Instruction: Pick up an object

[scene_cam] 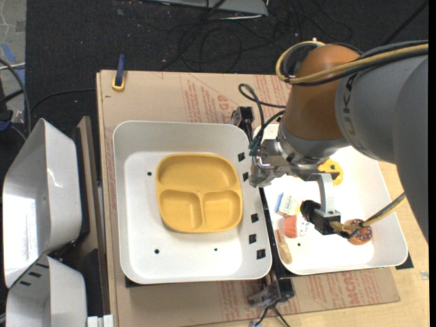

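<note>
Red object [291, 227] lies just beside the wrist [300, 152].

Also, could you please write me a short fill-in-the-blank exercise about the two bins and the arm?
1. The yellow plate lies in the white bin on the camera view's ____.
2. The plate is divided into ____ compartments.
3. The arm reaches over the other bin, on the view's ____.
Missing words: left; three; right.
</note>
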### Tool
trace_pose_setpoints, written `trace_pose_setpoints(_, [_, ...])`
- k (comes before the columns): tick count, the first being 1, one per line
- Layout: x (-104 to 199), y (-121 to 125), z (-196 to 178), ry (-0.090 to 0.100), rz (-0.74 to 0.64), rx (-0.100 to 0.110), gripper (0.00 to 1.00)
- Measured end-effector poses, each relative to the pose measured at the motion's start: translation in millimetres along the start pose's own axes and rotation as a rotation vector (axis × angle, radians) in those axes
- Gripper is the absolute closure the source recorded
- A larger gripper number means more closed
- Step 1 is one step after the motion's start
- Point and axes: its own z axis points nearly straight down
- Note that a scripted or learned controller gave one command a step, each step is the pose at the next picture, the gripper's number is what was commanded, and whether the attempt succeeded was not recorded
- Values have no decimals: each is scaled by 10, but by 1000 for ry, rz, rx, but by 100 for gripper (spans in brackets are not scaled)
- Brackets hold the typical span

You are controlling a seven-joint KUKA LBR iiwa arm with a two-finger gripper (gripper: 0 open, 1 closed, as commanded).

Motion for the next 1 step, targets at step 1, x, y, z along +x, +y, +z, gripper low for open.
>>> trace_pose_setpoints(1, [509, -75, 50, 0, 0, 0, 100])
